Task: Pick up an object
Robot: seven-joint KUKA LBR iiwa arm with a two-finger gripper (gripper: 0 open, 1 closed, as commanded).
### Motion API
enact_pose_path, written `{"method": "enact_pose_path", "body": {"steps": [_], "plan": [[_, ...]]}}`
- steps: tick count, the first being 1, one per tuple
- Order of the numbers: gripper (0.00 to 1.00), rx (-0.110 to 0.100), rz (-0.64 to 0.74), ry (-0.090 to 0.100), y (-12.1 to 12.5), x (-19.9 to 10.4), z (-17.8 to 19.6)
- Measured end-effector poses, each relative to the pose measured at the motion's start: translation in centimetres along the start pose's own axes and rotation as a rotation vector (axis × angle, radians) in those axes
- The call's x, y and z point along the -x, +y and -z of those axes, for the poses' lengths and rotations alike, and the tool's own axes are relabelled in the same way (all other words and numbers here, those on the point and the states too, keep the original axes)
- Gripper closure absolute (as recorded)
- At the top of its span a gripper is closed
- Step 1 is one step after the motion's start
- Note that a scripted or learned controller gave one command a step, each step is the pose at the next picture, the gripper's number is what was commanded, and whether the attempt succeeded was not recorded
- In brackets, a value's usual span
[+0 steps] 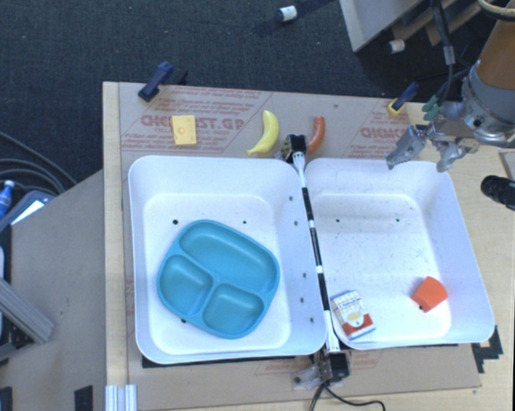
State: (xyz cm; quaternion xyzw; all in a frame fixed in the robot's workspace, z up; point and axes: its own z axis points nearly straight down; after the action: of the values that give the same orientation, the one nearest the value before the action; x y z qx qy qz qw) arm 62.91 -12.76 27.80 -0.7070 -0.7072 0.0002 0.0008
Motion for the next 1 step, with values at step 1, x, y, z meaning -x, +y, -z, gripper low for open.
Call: {"method": "enact_pose_path", "body": {"steps": [1], "plan": [[0.0, -0.002, -0.002, 0.0, -3.18, 4.52, -17.42]]}}
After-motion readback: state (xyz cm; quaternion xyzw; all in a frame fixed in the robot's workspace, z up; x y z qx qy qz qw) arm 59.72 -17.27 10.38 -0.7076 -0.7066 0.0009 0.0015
